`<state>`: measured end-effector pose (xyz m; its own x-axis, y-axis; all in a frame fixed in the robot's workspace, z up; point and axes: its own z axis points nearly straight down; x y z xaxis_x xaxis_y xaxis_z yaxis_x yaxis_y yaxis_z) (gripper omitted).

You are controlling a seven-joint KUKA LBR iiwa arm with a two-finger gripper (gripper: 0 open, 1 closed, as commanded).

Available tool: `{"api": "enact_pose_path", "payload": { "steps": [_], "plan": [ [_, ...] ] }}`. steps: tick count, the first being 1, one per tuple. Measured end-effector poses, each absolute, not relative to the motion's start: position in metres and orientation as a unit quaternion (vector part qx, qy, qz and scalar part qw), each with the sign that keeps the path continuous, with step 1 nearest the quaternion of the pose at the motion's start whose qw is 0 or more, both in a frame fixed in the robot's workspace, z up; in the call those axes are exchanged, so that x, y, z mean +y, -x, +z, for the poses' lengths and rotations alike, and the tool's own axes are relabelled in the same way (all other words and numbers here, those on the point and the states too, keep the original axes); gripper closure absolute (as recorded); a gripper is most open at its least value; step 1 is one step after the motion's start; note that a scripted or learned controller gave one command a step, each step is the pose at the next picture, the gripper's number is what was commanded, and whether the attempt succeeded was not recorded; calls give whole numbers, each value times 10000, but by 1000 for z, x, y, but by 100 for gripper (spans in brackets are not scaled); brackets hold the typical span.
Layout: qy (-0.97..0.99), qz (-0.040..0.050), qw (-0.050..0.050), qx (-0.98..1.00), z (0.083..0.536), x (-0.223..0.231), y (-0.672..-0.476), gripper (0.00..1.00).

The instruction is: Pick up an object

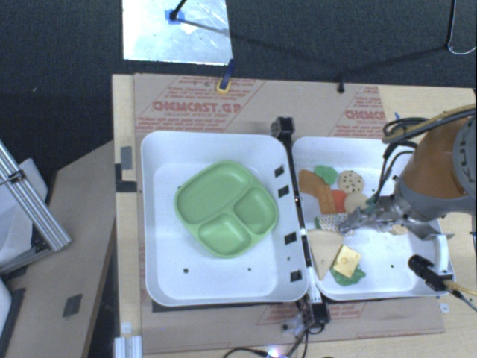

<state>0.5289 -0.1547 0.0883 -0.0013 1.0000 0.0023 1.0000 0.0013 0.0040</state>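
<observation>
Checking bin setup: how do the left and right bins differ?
The left bin holds one green divided plate, lying flat near its middle. The right bin holds a clutter of small toy food pieces, and the gripper is down among them. Both bins are shallow, white, and sit side by side.

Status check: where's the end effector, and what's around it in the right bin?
End effector low in right bin, among the food pieces. Nothing seen held. Yellow block lies just below it. Green divided plate sits in left bin.
</observation>
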Motion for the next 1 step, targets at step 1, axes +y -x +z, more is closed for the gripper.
{"api": "enact_pose_path", "payload": {
  "steps": [1],
  "plan": [
    [-7066, 52, 35, 7076, 100, -154, -532, 100]
  ]
}}
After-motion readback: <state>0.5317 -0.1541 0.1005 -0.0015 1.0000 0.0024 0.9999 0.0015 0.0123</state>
